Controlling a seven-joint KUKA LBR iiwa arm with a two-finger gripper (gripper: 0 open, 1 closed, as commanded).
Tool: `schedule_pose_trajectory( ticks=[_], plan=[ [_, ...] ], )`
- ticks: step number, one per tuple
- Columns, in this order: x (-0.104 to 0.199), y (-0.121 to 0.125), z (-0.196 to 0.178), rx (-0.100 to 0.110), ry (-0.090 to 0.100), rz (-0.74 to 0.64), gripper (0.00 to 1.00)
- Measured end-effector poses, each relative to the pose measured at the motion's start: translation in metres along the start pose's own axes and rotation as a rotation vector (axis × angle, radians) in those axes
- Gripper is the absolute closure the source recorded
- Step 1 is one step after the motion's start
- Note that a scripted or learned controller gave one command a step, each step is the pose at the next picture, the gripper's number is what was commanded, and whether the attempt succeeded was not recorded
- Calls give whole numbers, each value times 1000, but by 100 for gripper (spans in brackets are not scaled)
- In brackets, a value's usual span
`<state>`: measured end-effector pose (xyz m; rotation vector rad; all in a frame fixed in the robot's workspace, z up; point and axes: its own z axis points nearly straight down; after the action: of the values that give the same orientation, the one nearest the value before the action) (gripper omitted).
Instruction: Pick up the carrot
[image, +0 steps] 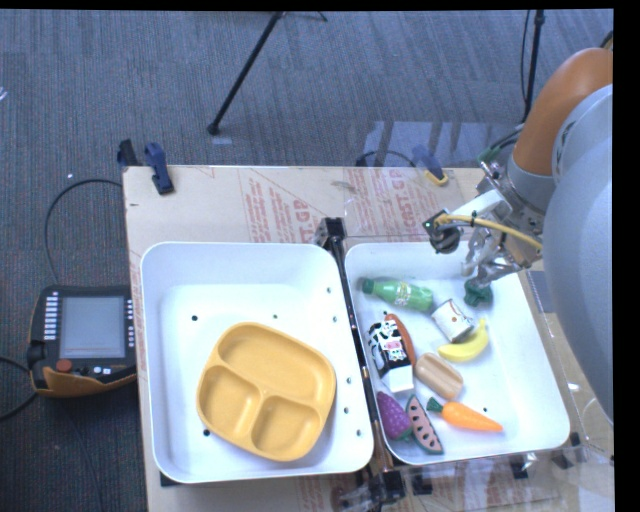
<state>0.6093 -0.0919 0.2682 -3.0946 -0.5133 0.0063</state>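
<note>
The carrot (470, 418) is orange with a small green top. It lies in the right bin (535, 395), near that bin's front right corner, beside a watermelon slice (425, 432). My gripper (484, 268) hangs over the far right part of the same bin, well behind the carrot. Just above a small dark green object (477, 295), its fingers look open with nothing between them.
The right bin also holds a green bottle (398, 292), a can (452, 318), a banana (466, 345), a cow-patterned carton (390, 348), a bread roll (438, 375) and a purple toy (392, 414). A yellow divided plate (265, 390) lies in the left bin (170, 300).
</note>
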Motion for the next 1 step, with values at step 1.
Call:
schedule_pose_trajectory(
  ticks=[1],
  plan=[
    [-16, 8, 29, 2, -5, -417, 100]
  ],
)
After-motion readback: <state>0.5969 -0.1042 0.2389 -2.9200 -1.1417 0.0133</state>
